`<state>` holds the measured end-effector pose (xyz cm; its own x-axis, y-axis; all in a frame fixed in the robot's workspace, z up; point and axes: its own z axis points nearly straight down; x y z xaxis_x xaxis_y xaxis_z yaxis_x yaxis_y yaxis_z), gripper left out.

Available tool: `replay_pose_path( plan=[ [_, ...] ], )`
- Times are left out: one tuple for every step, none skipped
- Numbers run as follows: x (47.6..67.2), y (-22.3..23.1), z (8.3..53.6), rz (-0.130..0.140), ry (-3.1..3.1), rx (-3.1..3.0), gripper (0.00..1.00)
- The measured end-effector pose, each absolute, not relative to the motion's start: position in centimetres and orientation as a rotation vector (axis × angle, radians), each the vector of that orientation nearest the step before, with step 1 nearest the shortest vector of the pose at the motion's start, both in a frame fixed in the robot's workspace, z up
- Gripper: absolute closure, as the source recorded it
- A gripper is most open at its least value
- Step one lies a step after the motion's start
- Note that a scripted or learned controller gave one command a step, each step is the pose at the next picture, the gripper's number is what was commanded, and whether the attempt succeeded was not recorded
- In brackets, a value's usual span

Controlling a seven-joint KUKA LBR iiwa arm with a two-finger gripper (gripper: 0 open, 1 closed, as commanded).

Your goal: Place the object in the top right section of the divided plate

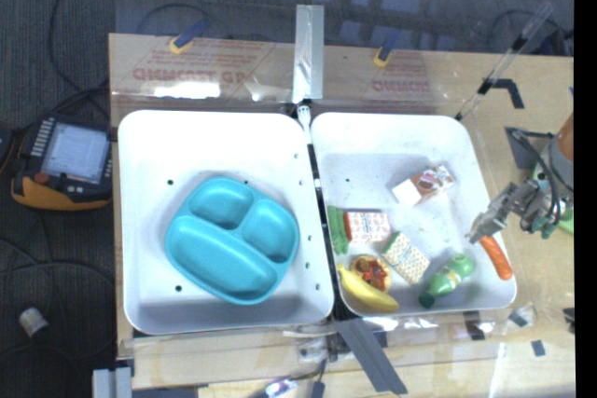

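Observation:
A blue divided plate [233,240] lies in the left white bin [149,144], and nothing lies in its three sections. The right bin [373,130] holds the loose objects. Among them are a small white and red carton [424,185], a red and white box [366,226], a patterned box [406,256], a banana [366,294], a green bottle [446,280] and an orange carrot [497,257]. My gripper [492,221] hangs over the right bin's right rim, just above the carrot. I see nothing held in it.
A green vegetable [337,229] lies against the right bin's left wall, and a red fruit piece [371,270] rests on the banana. The metal divider [308,61] stands between the bins at the back. A handheld pendant [70,161] sits off the bench at left.

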<state>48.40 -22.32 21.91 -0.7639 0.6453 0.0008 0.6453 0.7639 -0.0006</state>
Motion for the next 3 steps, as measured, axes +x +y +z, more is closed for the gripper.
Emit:
replay_pose_path(
  plan=[
    [48.4,-21.4,13.5,0.001,-3.011,-0.889,1.00],
    [48.5,-22.3,26.7,0.000,-3.091,-0.575,1.00],
    [48.4,-22.3,18.2,0.001,-3.118,-0.380,1.00]
  ],
)
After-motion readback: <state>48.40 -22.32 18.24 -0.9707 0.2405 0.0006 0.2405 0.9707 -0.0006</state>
